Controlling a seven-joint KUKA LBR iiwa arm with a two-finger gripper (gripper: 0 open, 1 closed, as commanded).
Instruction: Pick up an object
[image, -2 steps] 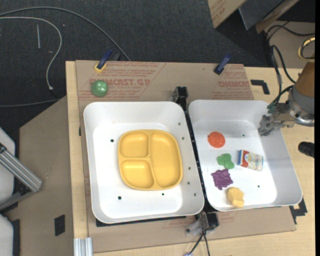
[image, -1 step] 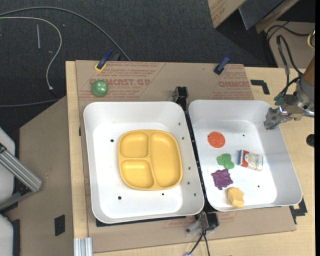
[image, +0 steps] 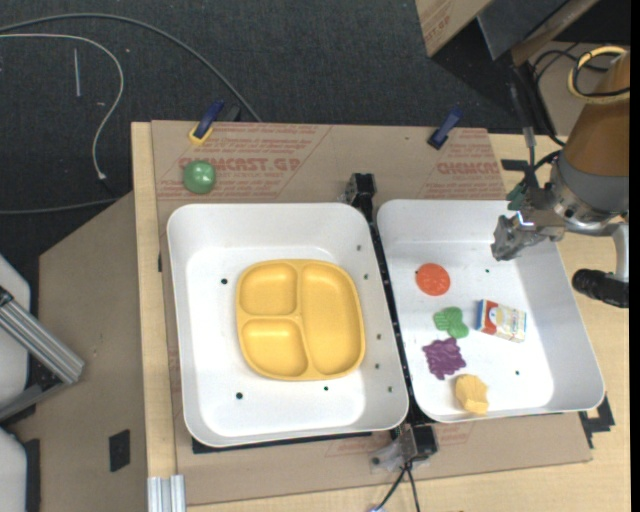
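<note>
The right bin (image: 560, 390) holds an orange round piece (image: 432, 279), a green piece (image: 451, 321), a purple piece (image: 443, 356), a yellow piece (image: 471, 392) and a small white, red and blue carton (image: 500, 320). My gripper (image: 509, 240) hangs over the far right part of that bin, above and to the right of the orange piece and beyond the carton. I see nothing between its fingers.
A yellow divided plate (image: 300, 318) lies in the left bin (image: 200, 250). A green ball (image: 200, 177) rests on the cardboard beyond the left bin. Blue clips (image: 445, 128) sit on the cardboard's far edge. A black clamp (image: 361, 188) stands between the bins.
</note>
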